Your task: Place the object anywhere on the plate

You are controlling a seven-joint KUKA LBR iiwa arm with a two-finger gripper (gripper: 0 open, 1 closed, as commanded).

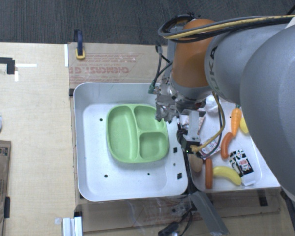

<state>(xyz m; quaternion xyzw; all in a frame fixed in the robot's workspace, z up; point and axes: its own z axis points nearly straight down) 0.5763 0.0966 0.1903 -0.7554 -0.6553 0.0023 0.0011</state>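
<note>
A green three-compartment plate [136,139] lies in the left white bin [88,181], near the middle of the frame, tilted slightly so its single long section faces left and its two smaller sections face right. The grey arm with its orange band [191,58] reaches in from the upper right, and its gripper [162,113] hangs over the plate's upper right corner, at the edge of the top small compartment; from this slant it cannot be told how the gripper is set or whether it carries anything. The right white bin [265,181], partly covered by the arm, holds toy food at the lower right of the frame: a yellow banana [227,175] near the bottom, a red sausage-shaped piece [208,173] just left of it, an orange carrot [234,120] higher up, a second reddish-orange piece [226,144] below that, a small yellow piece [244,126] beside the carrot, and a black-and-white patterned carton [241,163] just right of the banana. A brown cardboard sheet [108,68] with reversed red lettering lies above the left bin, with a blue-and-yellow clamp [78,45] at its upper left corner.
</note>
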